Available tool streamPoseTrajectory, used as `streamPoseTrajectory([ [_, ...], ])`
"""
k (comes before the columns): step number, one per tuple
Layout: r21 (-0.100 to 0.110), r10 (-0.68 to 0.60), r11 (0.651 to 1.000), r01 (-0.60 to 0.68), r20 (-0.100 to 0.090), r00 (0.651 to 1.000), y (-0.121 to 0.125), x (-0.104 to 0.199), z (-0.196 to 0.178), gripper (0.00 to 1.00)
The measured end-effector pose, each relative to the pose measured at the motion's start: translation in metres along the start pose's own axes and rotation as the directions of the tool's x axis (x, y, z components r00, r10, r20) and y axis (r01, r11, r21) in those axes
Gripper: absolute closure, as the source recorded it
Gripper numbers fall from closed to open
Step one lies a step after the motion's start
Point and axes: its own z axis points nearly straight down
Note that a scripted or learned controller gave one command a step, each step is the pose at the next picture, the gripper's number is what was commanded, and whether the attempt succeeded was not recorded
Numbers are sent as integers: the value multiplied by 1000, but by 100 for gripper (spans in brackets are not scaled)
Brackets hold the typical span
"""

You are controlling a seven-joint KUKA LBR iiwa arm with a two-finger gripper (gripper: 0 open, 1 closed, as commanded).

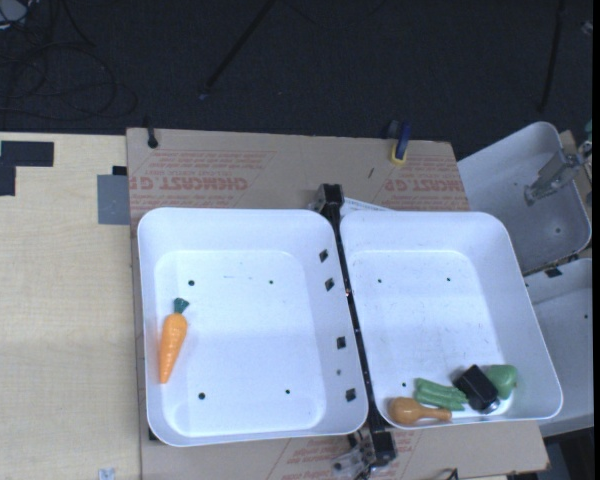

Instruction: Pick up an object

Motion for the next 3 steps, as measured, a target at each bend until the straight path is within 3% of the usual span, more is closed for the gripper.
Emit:
streamPoseTrajectory([
  [1,27,-1,1000,1,-9,1000,57,-4,179,0],
  [2,14,-8,1000,8,-10,1000,80,102,120,0],
  [3,4,-3,1000,3,-7,1000,82,148,-23,0],
])
